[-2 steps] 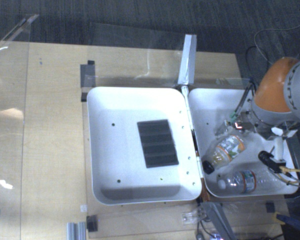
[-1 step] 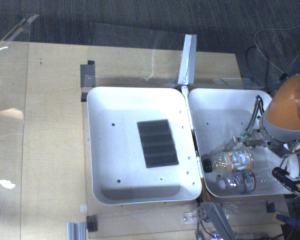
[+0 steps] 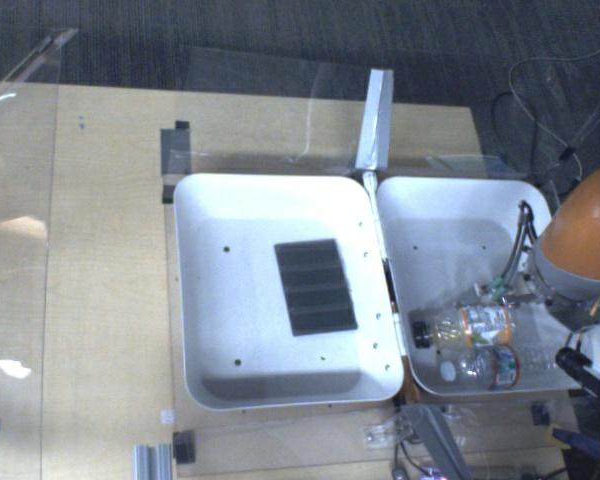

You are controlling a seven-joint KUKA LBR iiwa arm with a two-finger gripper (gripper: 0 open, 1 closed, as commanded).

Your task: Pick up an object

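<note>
Camera view: ribbed black slab [image 3: 315,287], flat; clear bottle [image 3: 460,328], perhaps plastic.

robot lab, bench [image 3: 100,268], bins [image 3: 195,268], cables [image 3: 555,78]

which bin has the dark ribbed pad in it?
The left bin. The dark ribbed pad lies flat near its middle; the right bin holds clear plastic bottles instead, near the arm.
</note>
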